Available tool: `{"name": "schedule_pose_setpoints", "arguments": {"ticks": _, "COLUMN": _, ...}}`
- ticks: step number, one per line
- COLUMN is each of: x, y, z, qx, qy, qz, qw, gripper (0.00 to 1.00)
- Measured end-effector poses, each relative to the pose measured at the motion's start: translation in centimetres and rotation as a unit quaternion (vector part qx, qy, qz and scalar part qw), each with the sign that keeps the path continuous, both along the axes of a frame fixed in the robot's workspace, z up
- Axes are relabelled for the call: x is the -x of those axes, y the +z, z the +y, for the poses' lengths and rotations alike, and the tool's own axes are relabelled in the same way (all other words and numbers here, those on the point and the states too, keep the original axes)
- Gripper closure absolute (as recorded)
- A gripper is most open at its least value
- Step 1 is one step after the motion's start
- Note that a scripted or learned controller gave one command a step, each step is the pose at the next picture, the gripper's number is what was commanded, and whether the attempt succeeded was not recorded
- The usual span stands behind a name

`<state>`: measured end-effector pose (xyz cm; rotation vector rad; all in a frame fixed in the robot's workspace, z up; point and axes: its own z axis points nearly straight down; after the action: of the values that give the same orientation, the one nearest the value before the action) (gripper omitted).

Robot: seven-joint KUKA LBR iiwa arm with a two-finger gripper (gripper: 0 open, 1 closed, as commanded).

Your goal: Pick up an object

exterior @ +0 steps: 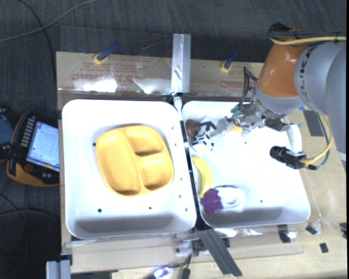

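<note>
Arm (302,68) in from right, orange band above wrist, over right bin (279,185); gripper (205,131) low at bin's upper-left corner, beside divider between bins; cannot tell whether apart, together or clamped on anything, tip lost in dark clutter there. Yellow banana-like piece (202,170) against right bin's left wall; purple object (212,201) and white object (232,197) touching, near front wall. Yellow divided tray (135,158) alone in left bin (81,214). Handheld pendant (35,150) on floor, well left of bench.
</note>
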<state>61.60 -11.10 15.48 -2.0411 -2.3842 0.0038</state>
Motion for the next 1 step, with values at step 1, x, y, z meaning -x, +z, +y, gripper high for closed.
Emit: {"name": "schedule_pose_setpoints", "arguments": {"ticks": 1, "x": -4.56, "y": 0.71, "z": -4.19, "qx": 0.0007, "qy": 0.034, "qz": -0.001, "qw": 0.9994, "gripper": 0.00}}
